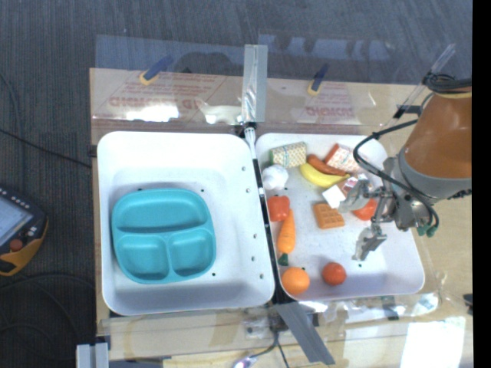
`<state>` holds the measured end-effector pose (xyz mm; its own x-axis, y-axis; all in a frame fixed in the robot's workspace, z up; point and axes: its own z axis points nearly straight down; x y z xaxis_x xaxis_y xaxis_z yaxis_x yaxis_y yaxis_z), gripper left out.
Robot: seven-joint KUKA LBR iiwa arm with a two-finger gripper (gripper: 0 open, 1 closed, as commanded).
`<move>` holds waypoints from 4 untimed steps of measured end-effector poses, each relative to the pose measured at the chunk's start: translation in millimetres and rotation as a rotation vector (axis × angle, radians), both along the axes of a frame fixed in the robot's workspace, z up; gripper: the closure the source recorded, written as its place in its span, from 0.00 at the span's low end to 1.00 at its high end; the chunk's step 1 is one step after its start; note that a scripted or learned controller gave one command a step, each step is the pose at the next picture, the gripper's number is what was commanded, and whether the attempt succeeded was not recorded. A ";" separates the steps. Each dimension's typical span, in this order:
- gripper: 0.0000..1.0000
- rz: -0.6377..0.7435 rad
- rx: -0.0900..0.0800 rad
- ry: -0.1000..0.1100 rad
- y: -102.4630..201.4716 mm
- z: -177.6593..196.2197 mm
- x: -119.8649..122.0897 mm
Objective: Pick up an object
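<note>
Seen from above at a slant, a bench carries two shallow white plastic bins side by side, parted by a thin metal divider. The left bin (123, 156) holds one thing: a teal plastic tray with three compartments (163, 233), lying flat near the middle, probably waiting to receive whatever is picked. The right bin (399, 278) holds a scatter of toy food, loose and jumbled, which looks like a deliberate pile for the arm to choose from.

Along that bin's left wall lie a white rounded piece (274, 177), a small red block (278, 207) and an orange toy carrot (286, 234) in a line from far to near. At the near left corner sits an orange ball-shaped fruit (295, 280), with a smaller red ball like a tomato (333, 273) just to its right. Toward the far side are a pale patterned box (288, 154), a yellow toy banana (321, 176), a red and white packet (341, 158) and an orange square cracker-like piece (329, 216).

The grey arm with its orange band (441, 140) reaches in from the right, over the right bin's right half. Its two-finger gripper (370, 245) hangs low above a bare patch of bin floor, right of the cracker piece and beyond the tomato. Its fingers appear slightly parted and released, with nothing between them, though the detail is small. A reddish piece (365, 208) lies partly hidden under the wrist. No object seems chosen yet; the tomato and the cracker piece are the nearest candidates.
</note>
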<state>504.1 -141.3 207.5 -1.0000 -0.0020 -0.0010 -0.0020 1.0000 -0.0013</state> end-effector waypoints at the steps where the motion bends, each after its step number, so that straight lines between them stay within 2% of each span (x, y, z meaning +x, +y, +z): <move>1: 0.00 -0.096 0.000 -0.003 -6.8 -110.8 67.4; 2: 0.00 -0.124 0.000 -0.014 46.6 -116.3 80.5; 3: 1.00 -0.123 -0.004 -0.020 46.6 -104.6 82.3; 4: 1.00 -0.184 0.001 -0.002 105.8 -5.3 83.9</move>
<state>588.0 -35.4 202.1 -0.9835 0.1807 -0.0032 0.1807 0.9835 -0.0002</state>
